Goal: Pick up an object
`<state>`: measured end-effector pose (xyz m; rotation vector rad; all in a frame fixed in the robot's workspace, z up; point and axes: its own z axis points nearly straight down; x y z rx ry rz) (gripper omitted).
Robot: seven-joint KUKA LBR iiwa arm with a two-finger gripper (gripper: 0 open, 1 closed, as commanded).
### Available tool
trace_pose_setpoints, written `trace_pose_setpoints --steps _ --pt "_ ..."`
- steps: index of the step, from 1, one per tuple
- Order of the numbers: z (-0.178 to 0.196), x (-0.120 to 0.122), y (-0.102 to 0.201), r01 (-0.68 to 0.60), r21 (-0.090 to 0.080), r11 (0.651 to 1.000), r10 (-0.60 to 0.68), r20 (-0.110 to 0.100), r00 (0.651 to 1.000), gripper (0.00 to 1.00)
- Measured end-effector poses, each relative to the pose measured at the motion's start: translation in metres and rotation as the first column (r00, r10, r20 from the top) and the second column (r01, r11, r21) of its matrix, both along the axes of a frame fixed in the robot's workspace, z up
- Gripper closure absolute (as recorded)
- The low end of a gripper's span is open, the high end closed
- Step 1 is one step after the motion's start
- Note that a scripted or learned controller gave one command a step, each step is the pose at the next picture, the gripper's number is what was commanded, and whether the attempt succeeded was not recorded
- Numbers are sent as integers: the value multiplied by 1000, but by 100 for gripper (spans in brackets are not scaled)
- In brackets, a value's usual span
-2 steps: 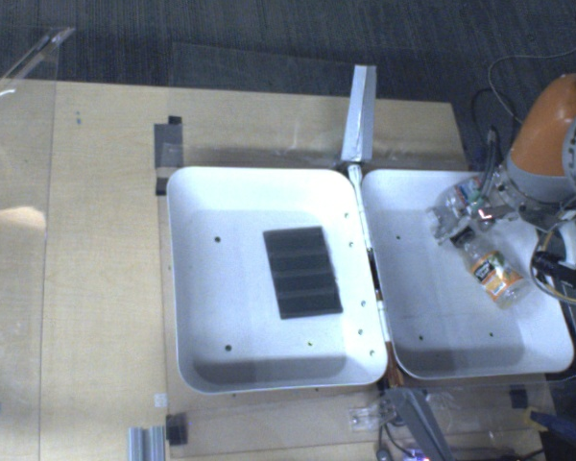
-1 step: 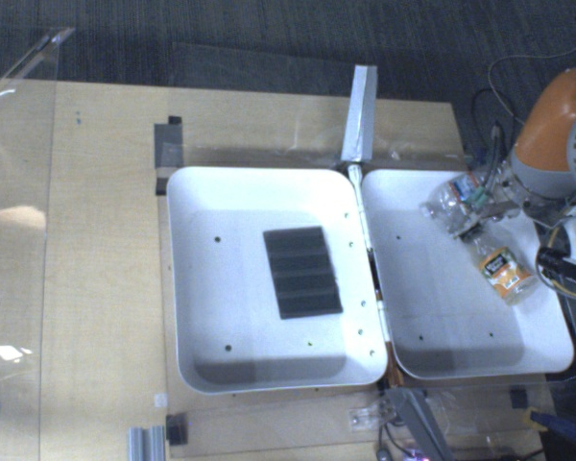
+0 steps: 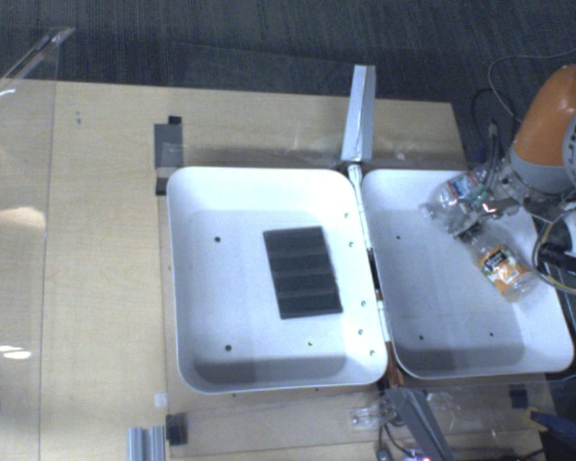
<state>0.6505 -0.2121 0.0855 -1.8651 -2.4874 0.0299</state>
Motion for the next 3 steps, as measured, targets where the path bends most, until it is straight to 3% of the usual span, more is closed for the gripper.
trace_pose_setpoints --steps 1,2,3 --pt "106 16 54 -165 -4 986 166 30 986 100" --pt "158 13 70 -51 -5 999 51 45 998 100" --pt "75 20 109 -4 -4 1000 4 43 999 100"
